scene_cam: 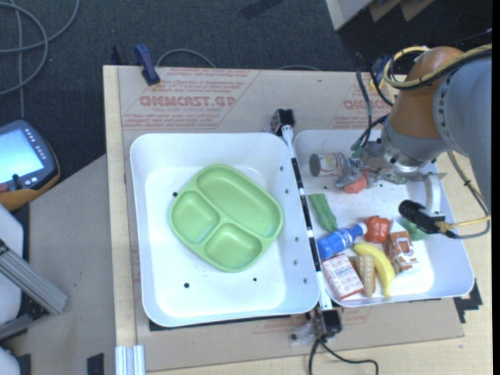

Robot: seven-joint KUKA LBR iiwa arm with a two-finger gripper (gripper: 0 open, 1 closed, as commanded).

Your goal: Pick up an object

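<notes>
My gripper [351, 172] is low in the far part of the right bin [449, 276], reaching in from the right. Directly at its tip lies a small red-orange object [356, 183], partly covered by the gripper. A small tin can [325, 163] lies on its side just left of the gripper. Nearer the front are a green packet [322, 210], a blue bottle [340, 241], a red item [377, 226], a banana [380, 265], a red-and-white carton [341, 276], a tan cone [366, 273] and a brown packet [402, 251].
The left bin [152, 209] holds a green divided plate [226, 216] in its middle. The divider between the two bins [301, 201] runs just left of the can and green packet. The grey arm [461, 108] overhangs the right bin's far right corner.
</notes>
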